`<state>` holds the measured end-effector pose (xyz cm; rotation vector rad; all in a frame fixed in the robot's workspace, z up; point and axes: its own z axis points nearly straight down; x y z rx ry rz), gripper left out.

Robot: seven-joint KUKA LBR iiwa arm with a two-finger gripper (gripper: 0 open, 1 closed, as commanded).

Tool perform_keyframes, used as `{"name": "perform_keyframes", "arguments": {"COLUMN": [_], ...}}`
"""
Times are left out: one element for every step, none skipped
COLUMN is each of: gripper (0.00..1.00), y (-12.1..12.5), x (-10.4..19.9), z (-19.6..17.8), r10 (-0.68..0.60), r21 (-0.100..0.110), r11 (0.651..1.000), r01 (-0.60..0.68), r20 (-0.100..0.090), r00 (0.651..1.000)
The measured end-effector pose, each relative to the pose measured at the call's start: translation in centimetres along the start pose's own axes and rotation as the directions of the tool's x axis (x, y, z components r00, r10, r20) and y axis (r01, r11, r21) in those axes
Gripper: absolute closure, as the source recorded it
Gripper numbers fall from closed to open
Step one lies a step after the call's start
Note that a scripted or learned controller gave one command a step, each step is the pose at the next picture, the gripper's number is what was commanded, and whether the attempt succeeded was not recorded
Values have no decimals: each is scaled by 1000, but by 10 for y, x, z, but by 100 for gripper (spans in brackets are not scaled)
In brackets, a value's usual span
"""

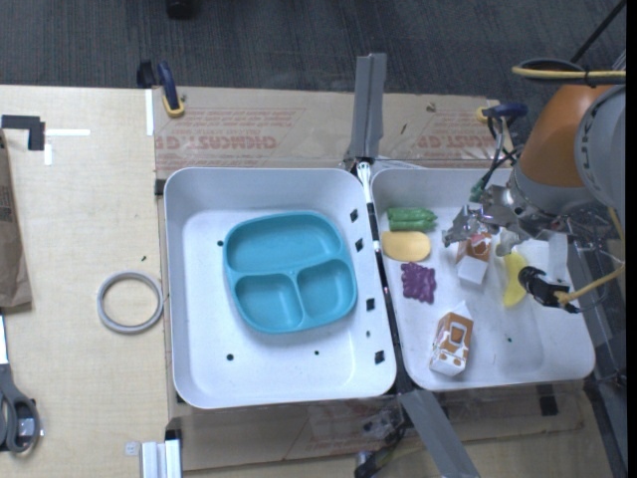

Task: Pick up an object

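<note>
Across the middle of the frame, two shallow white plastic bins sit side by side on a pale wooden bench point(80, 217), with a sheet of brown printed cardboard point(259, 132) lying under their upper edges. The left bin point(189, 366) holds a light blue plastic tray point(291, 272) with three compartments, tilted slightly, near the bin's centre.

The right bin point(518, 361) holds the loose items. The grey arm with its orange band point(552, 137) enters from the upper right of the frame and reaches down over the bin's upper right part. The gripper point(476, 235) is low among the objects there; whether its fingers are open or closed cannot be told, and no object is visibly between them. A small white and red carton point(474, 259) lies just below the gripper, touching or nearly touching it. A yellow banana-shaped piece point(512, 280) lies just right of that carton.

Lower in the bin, a white and orange printed carton point(452, 345) lies tilted. Toward the bin's left side, a yellow rounded toy point(406, 245) sits just below a green pod-shaped toy point(411, 217), with a purple grape cluster point(419, 283) beneath.

At the left of the frame, a grey ring point(130, 301) lies on the bench, well apart from the bins.
</note>
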<state>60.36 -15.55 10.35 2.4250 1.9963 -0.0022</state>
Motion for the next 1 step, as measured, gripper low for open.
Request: {"name": "perform_keyframes", "arguments": {"gripper": [0], "y": [9], "x": [-28], "z": [11], "r10": [10], "r21": [-1], "r11": [1000], "r01": [-10], "r20": [0], "r00": [1000]}}
